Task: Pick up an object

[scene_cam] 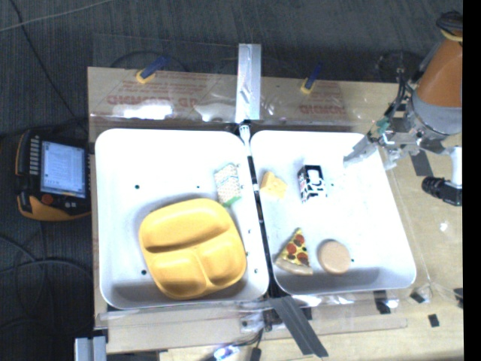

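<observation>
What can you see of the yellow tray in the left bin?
The yellow tray is a rounded, glossy, plastic-looking plate split into three compartments: one long section across the top, two smaller ones below. It lies flat and face up, turned slightly askew, in the lower middle of the left bin. Nothing sits in it. A small white-and-green packet lies just past its upper right corner.

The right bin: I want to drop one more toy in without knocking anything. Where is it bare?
Bare floor lies along the right wall of the shallow white right bin, right of the black-and-white box and above the round tan disc. It is crowded by the divider: yellow cheese wedge and toy pizza slice.
</observation>
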`<state>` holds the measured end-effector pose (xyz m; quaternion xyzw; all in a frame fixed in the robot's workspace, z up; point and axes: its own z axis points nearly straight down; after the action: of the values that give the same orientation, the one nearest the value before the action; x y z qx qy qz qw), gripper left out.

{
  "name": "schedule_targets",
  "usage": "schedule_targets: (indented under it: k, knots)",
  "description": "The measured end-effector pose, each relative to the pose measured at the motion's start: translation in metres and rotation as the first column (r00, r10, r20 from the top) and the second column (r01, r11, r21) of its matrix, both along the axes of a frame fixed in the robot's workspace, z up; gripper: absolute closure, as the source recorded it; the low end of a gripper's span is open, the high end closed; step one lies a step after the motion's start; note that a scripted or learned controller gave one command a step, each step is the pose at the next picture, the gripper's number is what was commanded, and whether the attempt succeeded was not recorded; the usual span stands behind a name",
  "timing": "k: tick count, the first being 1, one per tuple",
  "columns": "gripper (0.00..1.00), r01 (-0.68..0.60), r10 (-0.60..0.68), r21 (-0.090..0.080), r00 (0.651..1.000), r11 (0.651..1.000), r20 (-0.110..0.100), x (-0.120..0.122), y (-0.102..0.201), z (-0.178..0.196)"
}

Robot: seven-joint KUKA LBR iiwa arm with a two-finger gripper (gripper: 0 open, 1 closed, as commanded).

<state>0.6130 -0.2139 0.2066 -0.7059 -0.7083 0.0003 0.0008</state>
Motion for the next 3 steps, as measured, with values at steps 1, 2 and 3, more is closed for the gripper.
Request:
schedule_targets:
  k: [1,2,3]
  knots:
    - [0.00,0.078,-0.078,-0.004,0.997,0.997,-0.002,0.003,0.034,0.073]
    - [0.00,0.139,-0.139,-0.005,0.990,0.990,-0.002,0.028,0.055,-0.040]
    - [0.00,0.105,-0.104,-0.006,0.994,0.995,0.010,0.039,0.101,-0.117]
